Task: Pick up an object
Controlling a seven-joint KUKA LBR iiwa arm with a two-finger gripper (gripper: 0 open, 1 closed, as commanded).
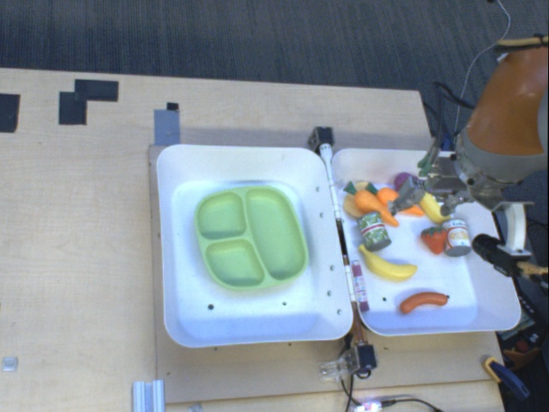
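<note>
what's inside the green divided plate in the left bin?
Nothing visible: all three compartments of the green divided plate look bare. It sits in the left bin; what lies beneath the plate is covered.

The gripper (426,192) hangs low over the right bin's far half. Just beside it lie a small yellow piece (434,208), a purple piece (402,180) and an orange carrot (374,202). A labelled can (457,237) and a green-labelled can (374,230) lie nearer. A banana (388,266) and a red sausage (423,301) lie farthest from it.
</note>
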